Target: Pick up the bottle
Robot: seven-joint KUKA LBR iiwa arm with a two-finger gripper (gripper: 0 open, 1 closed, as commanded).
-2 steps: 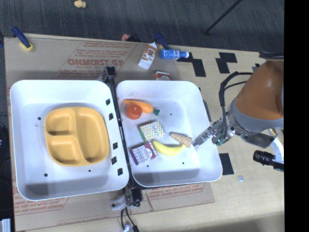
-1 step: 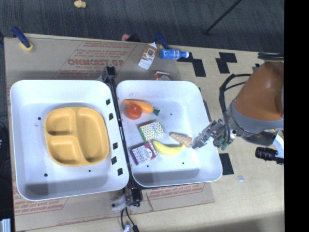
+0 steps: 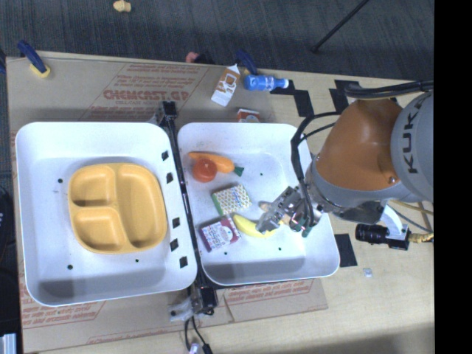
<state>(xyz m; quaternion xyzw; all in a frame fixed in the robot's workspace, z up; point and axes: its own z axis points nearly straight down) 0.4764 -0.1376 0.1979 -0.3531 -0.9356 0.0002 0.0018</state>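
A small blue bottle (image 3: 263,83) with a pale cap lies on its side on the bench behind the right bin (image 3: 274,152), outside both bins. My gripper (image 3: 278,215) hangs low in the right half of that bin, right at the end of a yellow banana (image 3: 246,228) and far from the bottle. The grey and orange wrist (image 3: 358,157) covers the bin's right wall. I see nothing that is clearly held.
The right bin also holds an orange carrot (image 3: 220,161), a red tomato (image 3: 204,170), a patterned box (image 3: 231,198) and a pink packet (image 3: 218,234). A yellow divided plate (image 3: 116,206) lies in the left bin (image 3: 40,227). A small carton (image 3: 226,85) lies beside the bottle.
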